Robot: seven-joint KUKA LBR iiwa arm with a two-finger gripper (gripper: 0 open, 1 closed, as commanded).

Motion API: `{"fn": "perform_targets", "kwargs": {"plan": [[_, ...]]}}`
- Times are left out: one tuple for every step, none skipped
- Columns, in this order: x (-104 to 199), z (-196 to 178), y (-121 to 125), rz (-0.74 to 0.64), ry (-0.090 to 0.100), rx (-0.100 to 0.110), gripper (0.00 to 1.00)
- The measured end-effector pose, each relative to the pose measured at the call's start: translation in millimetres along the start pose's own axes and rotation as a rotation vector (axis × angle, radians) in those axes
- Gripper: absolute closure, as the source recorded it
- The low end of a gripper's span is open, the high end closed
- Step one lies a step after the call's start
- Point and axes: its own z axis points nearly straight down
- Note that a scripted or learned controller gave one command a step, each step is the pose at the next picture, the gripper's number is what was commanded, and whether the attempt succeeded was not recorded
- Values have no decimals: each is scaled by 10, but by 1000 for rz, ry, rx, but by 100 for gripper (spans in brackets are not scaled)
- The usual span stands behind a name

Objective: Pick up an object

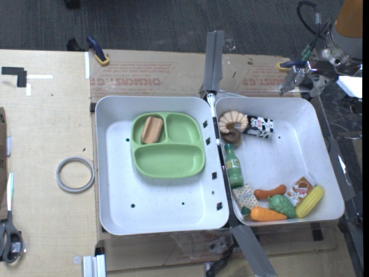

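Camera view: hand (304,77) beyond right bin's (300,149) far rim; toys hug near wall.

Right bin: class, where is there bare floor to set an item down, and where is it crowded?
The right bin is bare in its middle and right, between the milk carton and the corn. The front edge is crowded, as is the left wall by the green bottle.

Even, fairly bright overhead light. The white bins (115,212) look slightly washed, with soft shadows along their inner walls. The green plate (169,160) casts a faint shadow below itself. The floor (173,10) at the top is dim and grainy. Focus is mildly soft throughout, and small labels are unreadable.
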Motion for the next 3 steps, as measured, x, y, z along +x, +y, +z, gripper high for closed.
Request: {"fn": "perform_targets", "kwargs": {"plan": [[180,1259,-171,479,0,2,0],[615,1817,-866,341,1,2,0],[404,1809,-1212,-11,1,0,0]]}}
